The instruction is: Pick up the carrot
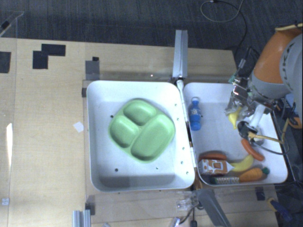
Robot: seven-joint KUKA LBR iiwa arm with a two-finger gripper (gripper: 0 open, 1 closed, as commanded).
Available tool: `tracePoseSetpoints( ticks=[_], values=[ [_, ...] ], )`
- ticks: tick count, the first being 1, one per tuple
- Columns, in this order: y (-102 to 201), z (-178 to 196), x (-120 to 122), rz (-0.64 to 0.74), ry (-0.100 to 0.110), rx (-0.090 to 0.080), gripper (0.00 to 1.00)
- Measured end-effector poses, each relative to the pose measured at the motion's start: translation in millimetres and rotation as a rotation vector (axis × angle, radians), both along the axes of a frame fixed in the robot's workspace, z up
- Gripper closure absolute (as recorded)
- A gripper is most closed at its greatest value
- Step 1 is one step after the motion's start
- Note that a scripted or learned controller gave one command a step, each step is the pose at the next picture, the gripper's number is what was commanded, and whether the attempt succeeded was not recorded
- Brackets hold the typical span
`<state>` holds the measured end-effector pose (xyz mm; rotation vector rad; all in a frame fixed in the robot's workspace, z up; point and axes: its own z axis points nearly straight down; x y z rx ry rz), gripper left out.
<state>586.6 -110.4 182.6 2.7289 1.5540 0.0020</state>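
Gripper [240, 109] hangs low over the right bin [213, 136], near its right wall; fingers lost in the wrist clutter, so I cannot tell spread from pressed. Nothing visibly between them. Something yellow shows just under the gripper; can't make out what.

One arm [279, 65], grey with an orange band, in from the right.

Right bin, counted: one blue bottle [194, 113] lying along the left wall, well apart from the gripper. One red chilli-like piece [252, 149] just below the gripper, by the right wall. Along the near wall, a cluster: one carrot [252, 174] in the near right corner, green end towards the wall; one banana [242, 163] touching it from above; one small carton [214, 166] to their left; one red-brown piece [214, 155] behind the carton.

Left bin [99, 136]: one green tray [142, 129], three compartments, roughly centred.

Two bins, side by side.
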Motion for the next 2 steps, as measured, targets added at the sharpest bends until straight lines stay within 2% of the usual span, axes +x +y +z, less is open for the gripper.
tracePoseSetpoints(
  ticks=[1, 2],
  values=[
    [-31.2, 27.1, -19.6, -0.102, -0.002, 0.0, 1.0],
    [2.9, 115.4, 25.7, -0.204, -0.003, 0.0, 1.0]
  ],
)
